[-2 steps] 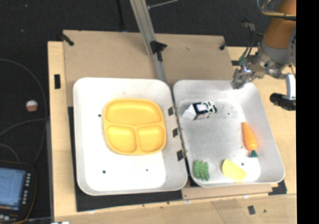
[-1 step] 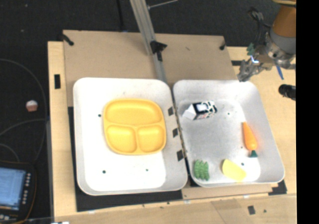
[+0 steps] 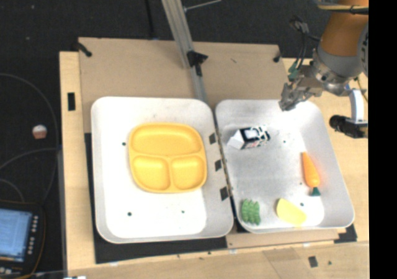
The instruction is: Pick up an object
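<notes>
— Looking for the claw? It hangs over the back edge of the right bin. I cannot tell if it is wide or narrow.

— And the things?

— A small box lies near it, down-left. Carrot, lemon and green toy sit farther off.

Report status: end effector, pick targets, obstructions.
End effector above right bin's far edge, nothing visibly held. Small black-and-white box nearest; orange toy carrot, yellow lemon-shaped piece, green leafy piece lie apart. Nothing between.
</notes>
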Tool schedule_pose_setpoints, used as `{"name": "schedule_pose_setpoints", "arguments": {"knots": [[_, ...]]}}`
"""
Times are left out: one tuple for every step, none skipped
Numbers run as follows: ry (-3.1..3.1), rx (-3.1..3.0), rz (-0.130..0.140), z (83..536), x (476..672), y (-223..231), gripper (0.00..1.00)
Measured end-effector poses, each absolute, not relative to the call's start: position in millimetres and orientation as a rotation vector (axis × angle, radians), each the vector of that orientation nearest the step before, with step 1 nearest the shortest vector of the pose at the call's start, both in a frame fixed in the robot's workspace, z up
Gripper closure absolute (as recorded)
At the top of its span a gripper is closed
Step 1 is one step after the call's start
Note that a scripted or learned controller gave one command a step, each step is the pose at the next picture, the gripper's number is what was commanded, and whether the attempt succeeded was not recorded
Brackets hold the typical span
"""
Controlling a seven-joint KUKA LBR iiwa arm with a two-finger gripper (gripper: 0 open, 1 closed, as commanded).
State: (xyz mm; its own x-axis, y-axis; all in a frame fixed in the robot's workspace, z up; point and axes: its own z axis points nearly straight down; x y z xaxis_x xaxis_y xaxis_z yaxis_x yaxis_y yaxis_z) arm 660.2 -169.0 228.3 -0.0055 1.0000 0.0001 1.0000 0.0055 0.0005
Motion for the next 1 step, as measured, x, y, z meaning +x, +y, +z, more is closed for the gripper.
{"name": "schedule_pose_setpoints", "arguments": {"knots": [[2.228,2.214,0.003,240.0,643.7,-125.2,1.0]]}}
